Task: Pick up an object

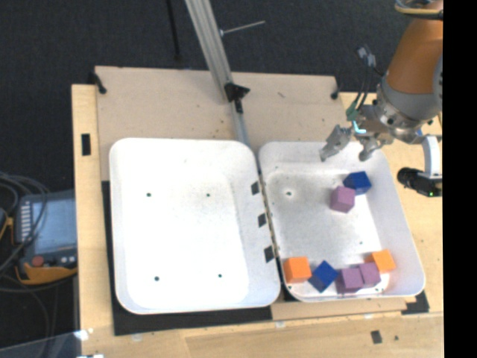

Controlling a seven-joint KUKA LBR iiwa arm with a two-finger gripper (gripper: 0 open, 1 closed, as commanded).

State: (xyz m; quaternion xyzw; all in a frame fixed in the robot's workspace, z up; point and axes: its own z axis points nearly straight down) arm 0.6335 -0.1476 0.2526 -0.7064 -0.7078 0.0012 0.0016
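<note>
The gripper (349,145) hangs over the far rim of the right bin (298,171), at about 1 o'clock from that bin's centre, its two grey fingers (330,146) spread apart with nothing between them. Open white floor lies across the bin's middle and left half. A blue cube (358,181) and a purple cube (342,198) sit touching, near the fingers, toward 5 o'clock of them. Along the near rim crowd an orange cube (297,268), a blue block (323,275), two purple blocks (358,277) and an orange block (383,259) at the corner. The left bin (186,222) is smooth, matte white. A metal rail (212,47) slants down to the worktop (223,103) at 12 o'clock
</note>
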